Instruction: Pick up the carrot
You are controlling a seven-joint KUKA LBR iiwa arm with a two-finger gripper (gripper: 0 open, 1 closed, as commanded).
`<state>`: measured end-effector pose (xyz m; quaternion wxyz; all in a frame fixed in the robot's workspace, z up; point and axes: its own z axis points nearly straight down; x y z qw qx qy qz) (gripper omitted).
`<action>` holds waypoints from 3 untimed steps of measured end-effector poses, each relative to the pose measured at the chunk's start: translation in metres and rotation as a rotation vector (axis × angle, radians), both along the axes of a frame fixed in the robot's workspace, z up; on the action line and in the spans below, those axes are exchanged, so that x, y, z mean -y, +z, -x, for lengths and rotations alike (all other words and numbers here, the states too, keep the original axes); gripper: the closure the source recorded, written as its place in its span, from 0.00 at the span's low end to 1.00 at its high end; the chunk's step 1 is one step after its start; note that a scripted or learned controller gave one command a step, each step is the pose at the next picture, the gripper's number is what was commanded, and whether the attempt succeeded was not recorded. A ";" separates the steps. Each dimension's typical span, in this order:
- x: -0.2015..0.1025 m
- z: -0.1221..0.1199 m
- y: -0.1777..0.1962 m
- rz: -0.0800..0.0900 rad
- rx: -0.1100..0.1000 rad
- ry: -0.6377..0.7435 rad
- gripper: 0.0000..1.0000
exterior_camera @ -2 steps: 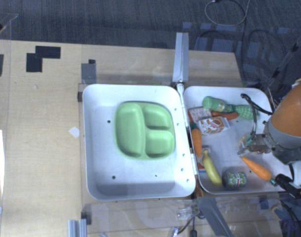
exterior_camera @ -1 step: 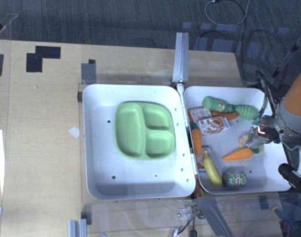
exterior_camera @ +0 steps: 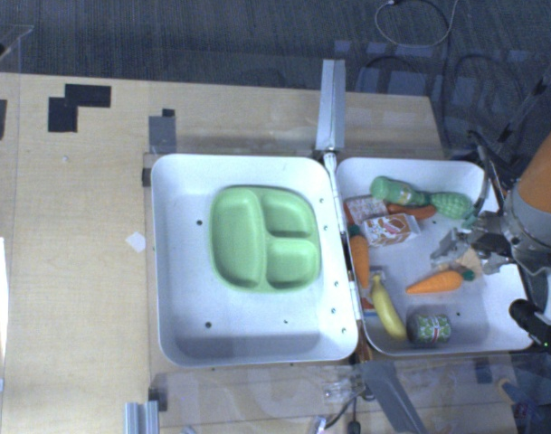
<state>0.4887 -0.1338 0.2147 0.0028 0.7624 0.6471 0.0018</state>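
Camera view: we see two white bins on the worktop [exterior_camera: 76, 269]. Left bin [exterior_camera: 180, 333] holds a green divided tray [exterior_camera: 264, 238]. Right bin [exterior_camera: 492, 328] holds a green bottle [exterior_camera: 418, 195], a snack packet [exterior_camera: 384, 227], a banana [exterior_camera: 385, 307], a round can [exterior_camera: 430, 327], an orange stick [exterior_camera: 359, 262] by the left wall, and the carrot [exterior_camera: 435, 283] lying flat mid-bin. The hand [exterior_camera: 467, 250] hovers just above the carrot's right end; we cannot tell how far open it is, and nothing shows in it.
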 end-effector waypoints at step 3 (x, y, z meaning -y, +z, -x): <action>0.071 -0.006 -0.113 0.004 0.012 0.304 1.00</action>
